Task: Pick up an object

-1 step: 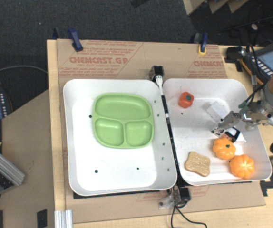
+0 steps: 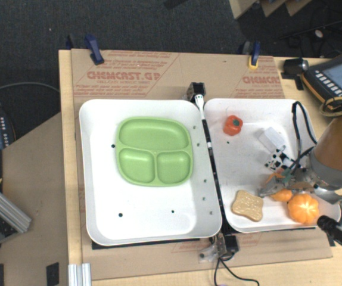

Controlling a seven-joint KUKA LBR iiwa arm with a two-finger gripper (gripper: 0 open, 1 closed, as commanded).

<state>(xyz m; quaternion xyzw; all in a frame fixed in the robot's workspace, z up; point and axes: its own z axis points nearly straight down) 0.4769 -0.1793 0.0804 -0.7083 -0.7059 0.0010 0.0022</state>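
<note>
The right bin (image 2: 242, 159) holds several objects. A red tomato-like piece (image 2: 233, 125) lies near its far left corner and a small white block (image 2: 271, 138) sits to the right of it. A tan slice of toast (image 2: 247, 205) rests at the near edge, with an orange (image 2: 302, 209) at the near right. My gripper (image 2: 273, 185) hangs low over the bin floor between the toast and the orange. A small orange piece (image 2: 282, 196) lies right beside it, partly hidden by it.
The left bin (image 2: 99, 213) bears a green three-part plate (image 2: 154, 151). A black cable (image 2: 300, 130) loops over the right bin's far right. The orange-banded arm (image 2: 338, 154) covers the bin's right edge. Clamps (image 2: 93, 48) stand on the cardboard behind the bins.
</note>
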